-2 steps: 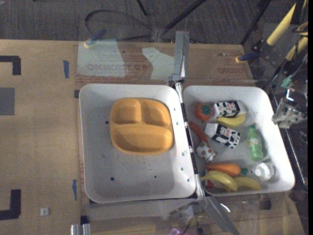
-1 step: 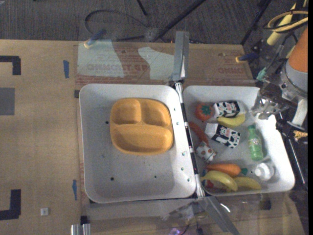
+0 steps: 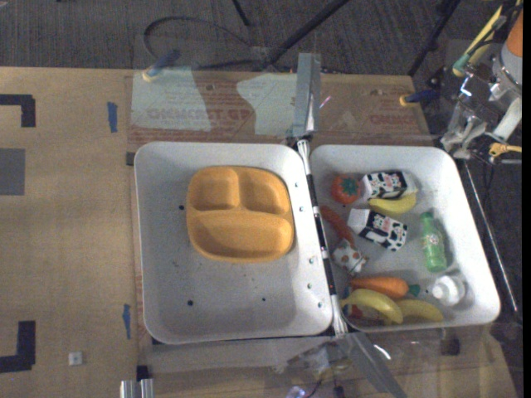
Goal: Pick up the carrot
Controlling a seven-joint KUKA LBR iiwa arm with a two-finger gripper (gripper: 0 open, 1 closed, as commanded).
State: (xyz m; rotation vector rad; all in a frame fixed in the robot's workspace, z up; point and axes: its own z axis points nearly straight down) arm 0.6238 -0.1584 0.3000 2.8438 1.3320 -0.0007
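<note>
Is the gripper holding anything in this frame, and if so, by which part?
Nothing is held. The gripper sits above the right bin's far right corner, apart from the toys. The carrot lies in that bin near the front.

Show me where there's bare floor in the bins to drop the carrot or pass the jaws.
Left bin: bare floor wraps the orange divided plate, widest along the near edge. Right bin: crowded; the carrot is wedged between the bananas and a milk carton. A small bare patch sits at its far right corner, beyond the green bottle.
</note>
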